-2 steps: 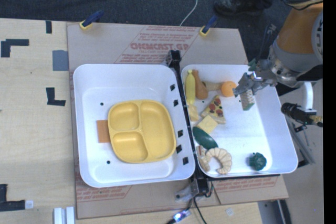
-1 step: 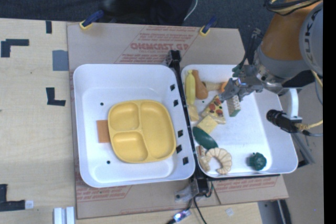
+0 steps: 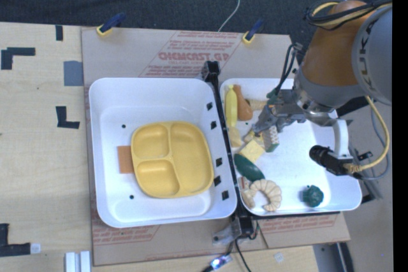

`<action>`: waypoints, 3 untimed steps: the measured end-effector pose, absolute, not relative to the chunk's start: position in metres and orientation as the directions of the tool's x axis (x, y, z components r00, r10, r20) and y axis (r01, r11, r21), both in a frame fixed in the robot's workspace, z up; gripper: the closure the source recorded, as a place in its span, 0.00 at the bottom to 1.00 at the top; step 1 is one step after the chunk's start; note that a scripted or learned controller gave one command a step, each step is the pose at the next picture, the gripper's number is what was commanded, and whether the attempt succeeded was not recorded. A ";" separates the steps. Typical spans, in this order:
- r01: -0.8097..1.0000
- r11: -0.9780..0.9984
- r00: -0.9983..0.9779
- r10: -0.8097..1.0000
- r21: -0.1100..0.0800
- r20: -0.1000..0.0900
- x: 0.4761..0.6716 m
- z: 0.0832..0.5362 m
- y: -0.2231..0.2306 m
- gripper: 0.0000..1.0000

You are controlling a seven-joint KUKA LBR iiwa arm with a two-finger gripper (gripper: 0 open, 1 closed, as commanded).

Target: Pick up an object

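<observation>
Over the right bin (image 3: 331, 200) my gripper (image 3: 266, 130) hangs near the bin's left side, low among the cluster of toy food there. My grey arm comes in from the right, and its orange band (image 3: 331, 41) sits high above the bin's far right corner. Whether my fingers are spread or pressed together I cannot tell: the wrist and its cables cover them from above, and I see nothing that is plainly caught between them.

Beside my gripper, toward the wall between the two bins, a long yellow-orange piece (image 3: 231, 106) lies along the bin's left edge. A pale yellow block (image 3: 251, 151) lies just below my gripper, close enough that I cannot say if we touch. A dark green piece (image 3: 248, 168) lies at a slant next to that block, nearer the front. A cream-coloured curled piece, shaped like a shrimp (image 3: 265, 193), rests in the front left corner of the bin. A small dark teal ball (image 3: 312, 195) sits well apart from the others, near the front right of the bin. A black part on a cable (image 3: 328, 159) hangs from my arm over the bin's right side.

Across the divider, the left bin (image 3: 105, 130) holds a yellow tray with three compartments (image 3: 172, 158), lying flat near the middle. A flat orange-brown piece (image 3: 125, 159) pokes out from under the tray's left edge. Both bins rest on a sheet of cardboard (image 3: 159, 54) clipped at its far edge
</observation>
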State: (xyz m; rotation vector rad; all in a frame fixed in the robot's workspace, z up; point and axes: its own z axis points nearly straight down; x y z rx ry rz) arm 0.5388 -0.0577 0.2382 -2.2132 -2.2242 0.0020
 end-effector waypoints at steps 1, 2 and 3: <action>1.000 0.005 -0.005 1.000 -0.006 0.002 0.513 0.219 -0.013 1.00; 1.000 0.007 -0.007 1.000 -0.005 0.002 0.485 0.231 0.034 1.00; 1.000 0.000 0.000 1.000 -0.005 -0.001 0.483 0.224 0.020 1.00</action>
